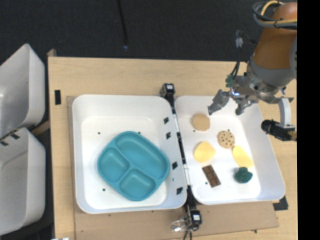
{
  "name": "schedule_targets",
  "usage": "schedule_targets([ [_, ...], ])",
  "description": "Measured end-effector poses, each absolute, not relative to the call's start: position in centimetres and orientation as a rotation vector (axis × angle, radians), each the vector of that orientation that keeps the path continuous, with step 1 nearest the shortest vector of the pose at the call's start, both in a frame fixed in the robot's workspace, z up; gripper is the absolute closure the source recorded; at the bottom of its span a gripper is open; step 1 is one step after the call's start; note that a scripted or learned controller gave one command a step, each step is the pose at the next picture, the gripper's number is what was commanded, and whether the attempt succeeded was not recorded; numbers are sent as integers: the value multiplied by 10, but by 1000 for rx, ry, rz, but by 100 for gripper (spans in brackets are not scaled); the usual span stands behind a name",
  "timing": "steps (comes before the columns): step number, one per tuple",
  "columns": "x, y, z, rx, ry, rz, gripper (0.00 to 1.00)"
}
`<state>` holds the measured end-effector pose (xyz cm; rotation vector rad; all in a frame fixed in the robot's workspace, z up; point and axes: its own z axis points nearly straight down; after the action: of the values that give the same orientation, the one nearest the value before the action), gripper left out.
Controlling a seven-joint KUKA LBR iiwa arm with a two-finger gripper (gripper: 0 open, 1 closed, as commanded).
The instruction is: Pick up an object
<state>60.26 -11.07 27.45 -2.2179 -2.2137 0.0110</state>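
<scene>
Hovering with gripper (231,102) spread wide and empty above the far end of the right bin (267,184), just beyond the tan cookie (201,122), probably poised for a descent onto that nearest object.

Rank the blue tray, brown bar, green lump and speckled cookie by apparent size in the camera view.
1. Blue tray, by far the largest.
2-4. Brown bar, speckled cookie and green lump look too alike to rank.

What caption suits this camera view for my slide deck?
Open gripper hovers over the right bin of small food items, beside a left bin holding a blue tray.
</scene>
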Motion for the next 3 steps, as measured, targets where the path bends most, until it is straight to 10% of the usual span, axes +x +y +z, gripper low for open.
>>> schedule_targets([
  [3, 610, -123, 160, -2223, -2218, 7, 0],
])
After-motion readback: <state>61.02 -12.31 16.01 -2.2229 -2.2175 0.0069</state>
